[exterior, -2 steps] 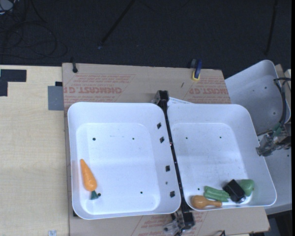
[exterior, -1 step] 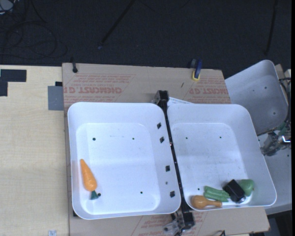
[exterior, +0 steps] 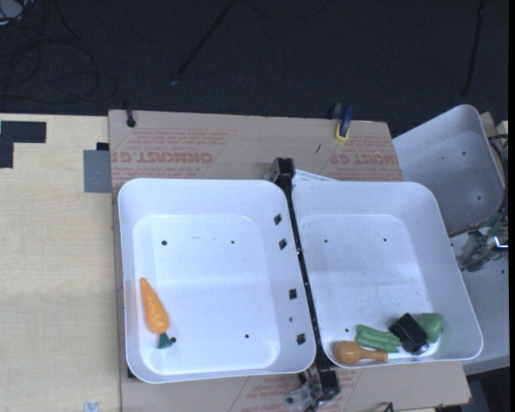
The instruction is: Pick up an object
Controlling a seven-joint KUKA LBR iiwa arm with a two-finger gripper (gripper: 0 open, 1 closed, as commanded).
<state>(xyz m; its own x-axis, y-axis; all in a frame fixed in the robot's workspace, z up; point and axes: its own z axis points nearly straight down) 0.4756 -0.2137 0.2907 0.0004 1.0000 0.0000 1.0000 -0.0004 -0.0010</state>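
left bin: shallow white plastic bin (exterior: 202, 188), nearest the wooden bench side; I see one item in it.
carrot: orange plastic toy carrot with a small green top (exterior: 152, 306), lying flat near the left bin's left wall, green end toward the front rim. Well apart from everything else, so I judge it the easiest pick.
right bin: shallow white plastic bin (exterior: 371, 192), touching the left bin along a black centre strip (exterior: 294, 256); I guess the strip clips the two together so they don't slide.
cluster: all in the right bin's front right corner, probably slid there against the curved wall.
green pod: long green plastic pod-shaped toy (exterior: 377, 338), flat, just beside the black piece.
black block: small black boxy object (exterior: 409, 332), tilted, resting against the pod and the rounded green piece; material unclear.
green lump: rounded light green toy (exterior: 432, 323), touching the black block, near the right wall.
gourd: tan-orange pear-shaped toy (exterior: 359, 354), at the front rim, just beside the pod.
cardboard: brown printed cardboard sheet (exterior: 208, 148) under both bins, held at the back edge by a blue and yellow clamp (exterior: 343, 124).
gripper: I cannot tell whether it is open or closed, and I see nothing held.
task status: no object lifted yet, all lie on the bin floors.
risk: my read, the corner cluster is crowded and close to the walls, a grab there could slip or catch two items.
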